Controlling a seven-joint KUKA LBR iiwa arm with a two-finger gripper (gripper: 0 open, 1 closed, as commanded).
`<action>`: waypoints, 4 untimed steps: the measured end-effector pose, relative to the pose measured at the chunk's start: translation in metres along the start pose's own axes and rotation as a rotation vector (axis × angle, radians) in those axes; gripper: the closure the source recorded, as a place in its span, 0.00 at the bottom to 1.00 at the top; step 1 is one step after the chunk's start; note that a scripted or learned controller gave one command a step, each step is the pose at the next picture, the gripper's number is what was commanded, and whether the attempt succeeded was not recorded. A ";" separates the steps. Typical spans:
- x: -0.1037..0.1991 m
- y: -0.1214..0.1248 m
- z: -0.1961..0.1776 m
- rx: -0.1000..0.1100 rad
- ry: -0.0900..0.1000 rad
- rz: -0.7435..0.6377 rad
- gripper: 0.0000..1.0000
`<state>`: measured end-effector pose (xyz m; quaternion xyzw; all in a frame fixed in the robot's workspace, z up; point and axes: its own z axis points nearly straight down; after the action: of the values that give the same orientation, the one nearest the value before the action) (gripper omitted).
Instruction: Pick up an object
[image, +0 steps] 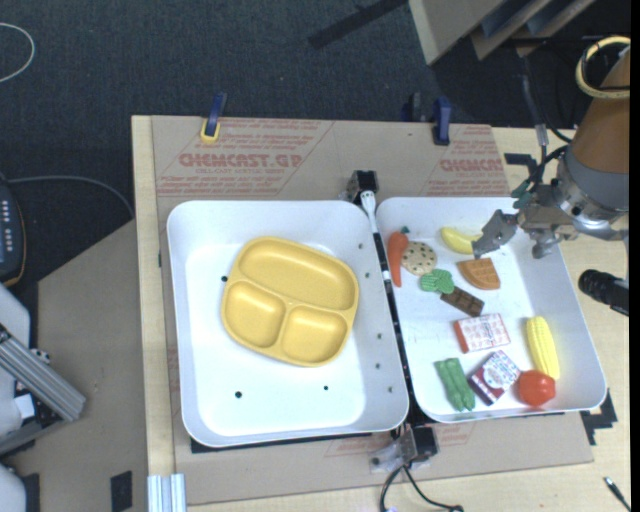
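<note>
- Banana looks like my nearest target; it lies at the far end of the right bin, just left of the gripper.
- My gripper hangs low over that far end; I can't tell how wide it stands, and nothing shows between its tips.
- Just below the gripper sits an orange wedge, touching or nearly touching a brown bar; a cookie and carrot lie left of the banana.
- My worry: things crowd together here, so a descent could land between the banana and wedge, nudge both, and close on nothing.
- The banana's curved skin may also slip out.
- Behind the bins, the board reads "CHEMCAST"; a red-and-white packet has print too small to read.
</note>
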<state>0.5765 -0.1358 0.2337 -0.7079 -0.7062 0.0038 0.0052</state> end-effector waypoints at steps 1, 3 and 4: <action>0.000 0.002 -0.007 -0.014 -0.002 -0.003 0.00; 0.003 0.006 0.097 -0.008 0.000 -0.003 0.00; 0.004 0.007 0.149 -0.008 0.000 -0.002 0.00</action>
<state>0.5815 -0.1318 0.0844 -0.7072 -0.7070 0.0008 0.0023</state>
